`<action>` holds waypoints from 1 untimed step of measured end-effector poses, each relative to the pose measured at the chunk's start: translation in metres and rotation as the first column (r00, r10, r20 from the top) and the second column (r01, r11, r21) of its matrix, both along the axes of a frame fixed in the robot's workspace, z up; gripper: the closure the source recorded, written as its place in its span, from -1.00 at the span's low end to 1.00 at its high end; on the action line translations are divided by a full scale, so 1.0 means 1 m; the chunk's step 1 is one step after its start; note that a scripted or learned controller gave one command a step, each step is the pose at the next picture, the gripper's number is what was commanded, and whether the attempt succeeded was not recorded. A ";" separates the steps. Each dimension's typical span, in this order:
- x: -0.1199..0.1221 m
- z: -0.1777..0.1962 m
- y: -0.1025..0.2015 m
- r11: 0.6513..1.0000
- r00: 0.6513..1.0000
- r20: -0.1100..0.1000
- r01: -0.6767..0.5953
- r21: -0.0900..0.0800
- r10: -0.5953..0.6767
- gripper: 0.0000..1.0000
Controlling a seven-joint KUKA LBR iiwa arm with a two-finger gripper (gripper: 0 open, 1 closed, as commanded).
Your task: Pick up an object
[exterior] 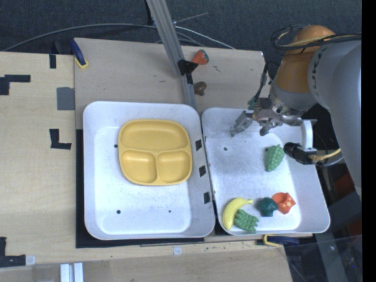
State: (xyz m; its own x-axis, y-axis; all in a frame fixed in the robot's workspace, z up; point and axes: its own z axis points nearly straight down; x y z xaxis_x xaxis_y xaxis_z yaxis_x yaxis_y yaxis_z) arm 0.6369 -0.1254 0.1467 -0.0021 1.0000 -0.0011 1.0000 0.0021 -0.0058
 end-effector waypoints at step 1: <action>-0.002 -0.055 0.001 1.000 1.000 -0.001 0.000 0.000 0.000 -1.00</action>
State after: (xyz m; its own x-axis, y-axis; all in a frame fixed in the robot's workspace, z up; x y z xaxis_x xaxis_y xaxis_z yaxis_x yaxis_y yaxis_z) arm 0.6350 -0.1246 0.0921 -0.0020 1.0000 -0.0006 1.0000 0.0020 -0.0072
